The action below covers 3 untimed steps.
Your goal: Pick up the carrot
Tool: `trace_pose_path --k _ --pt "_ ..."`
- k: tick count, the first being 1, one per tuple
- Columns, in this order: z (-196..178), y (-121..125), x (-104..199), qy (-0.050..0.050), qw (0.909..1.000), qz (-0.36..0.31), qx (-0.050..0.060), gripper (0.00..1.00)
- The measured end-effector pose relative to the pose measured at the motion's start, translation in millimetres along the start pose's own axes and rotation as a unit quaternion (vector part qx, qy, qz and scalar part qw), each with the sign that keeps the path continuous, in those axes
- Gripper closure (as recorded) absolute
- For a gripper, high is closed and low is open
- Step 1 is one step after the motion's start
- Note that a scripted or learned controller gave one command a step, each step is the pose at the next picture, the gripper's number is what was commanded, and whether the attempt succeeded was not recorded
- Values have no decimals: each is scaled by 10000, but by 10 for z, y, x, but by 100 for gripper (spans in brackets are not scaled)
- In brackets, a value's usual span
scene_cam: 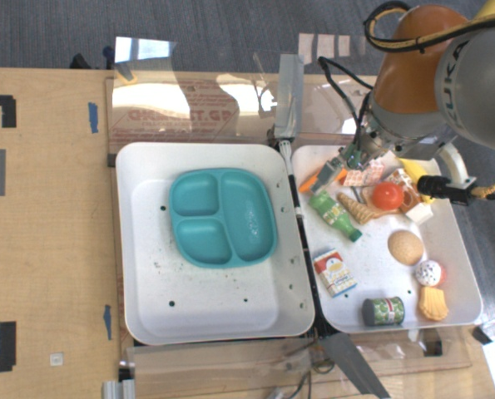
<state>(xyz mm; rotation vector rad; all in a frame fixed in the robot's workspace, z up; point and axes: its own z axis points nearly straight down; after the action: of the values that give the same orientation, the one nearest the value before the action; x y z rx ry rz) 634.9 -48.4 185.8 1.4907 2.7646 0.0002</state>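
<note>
The carrot (312, 179) is a small orange piece with a green top, lying slantwise in the far left corner of the right bin (463, 293). My gripper (353, 157) hangs low over the far part of that bin, just right of the carrot's green end and above a pink-and-white packet (366, 175). The grey arm with its orange band (413, 52) comes in from the upper right and hides the bin's far edge.
Around the carrot lie a green bottle (335, 214), a cone (357, 208), a red tomato (388, 195) and a banana (415, 173). Nearer the front are an egg-shaped piece (406, 246), a carton (334, 273) and a green can (383, 310). A teal divided plate (224, 216) sits in the left bin (143, 281).
</note>
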Motion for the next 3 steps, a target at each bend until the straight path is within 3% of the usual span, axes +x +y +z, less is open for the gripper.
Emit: trace_pose_path --k 1,2,3 --pt "0 431 56 -19 9976 -686 -26 0" --pt "-2 -605 68 -15 9946 -1039 -2 0" --pt "1 52 -212 -19 9868 -1621 -18 0"
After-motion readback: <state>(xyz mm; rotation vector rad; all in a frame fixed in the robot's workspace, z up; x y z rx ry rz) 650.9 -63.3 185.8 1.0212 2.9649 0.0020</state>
